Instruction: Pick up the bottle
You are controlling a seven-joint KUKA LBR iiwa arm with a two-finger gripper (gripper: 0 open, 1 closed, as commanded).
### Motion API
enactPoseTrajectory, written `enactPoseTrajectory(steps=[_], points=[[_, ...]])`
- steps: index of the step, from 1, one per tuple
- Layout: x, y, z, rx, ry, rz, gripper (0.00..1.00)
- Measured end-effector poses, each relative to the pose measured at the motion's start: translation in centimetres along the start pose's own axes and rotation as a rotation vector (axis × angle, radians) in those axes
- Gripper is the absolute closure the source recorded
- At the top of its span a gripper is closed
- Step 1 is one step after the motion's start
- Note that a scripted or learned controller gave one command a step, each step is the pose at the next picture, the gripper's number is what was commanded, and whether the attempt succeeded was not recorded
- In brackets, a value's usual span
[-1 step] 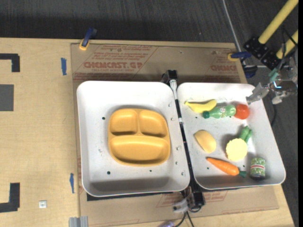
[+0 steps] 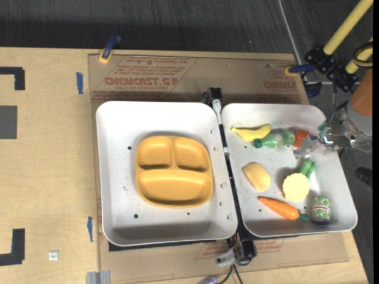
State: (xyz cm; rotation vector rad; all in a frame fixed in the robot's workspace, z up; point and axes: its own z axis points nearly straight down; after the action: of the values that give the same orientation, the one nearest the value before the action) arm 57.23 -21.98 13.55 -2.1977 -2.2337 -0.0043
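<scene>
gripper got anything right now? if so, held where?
Cannot be told. The gripper sits low in the right bin, just right of the bottle lying on its side, by its orange cap end. No object visibly sits between the fingers.

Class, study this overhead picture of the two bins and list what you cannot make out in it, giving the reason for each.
- Gripper: fingers blurred and small in the camera view; open or shut cannot be told.
- Green bottle: lies beside the banana; its label is too small to read.
- Arm: cut off by the right edge.
- Green can: print too small to read.
- Carrot: its leafy end merges with the can.
</scene>
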Motion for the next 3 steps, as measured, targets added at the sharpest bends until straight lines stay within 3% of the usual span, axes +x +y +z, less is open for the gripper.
enactPoseTrajectory(steps=[1, 2, 3], points=[[1.9, -3.6, 4.9, -0.007, -0.007, -0.149, 0.0], [8.4, -9.2, 2.0, -0.002, -0.006, -0.07, 0.0], [6.3, -4.2, 5.0, -0.005, -0.008, -0.182, 0.0]])
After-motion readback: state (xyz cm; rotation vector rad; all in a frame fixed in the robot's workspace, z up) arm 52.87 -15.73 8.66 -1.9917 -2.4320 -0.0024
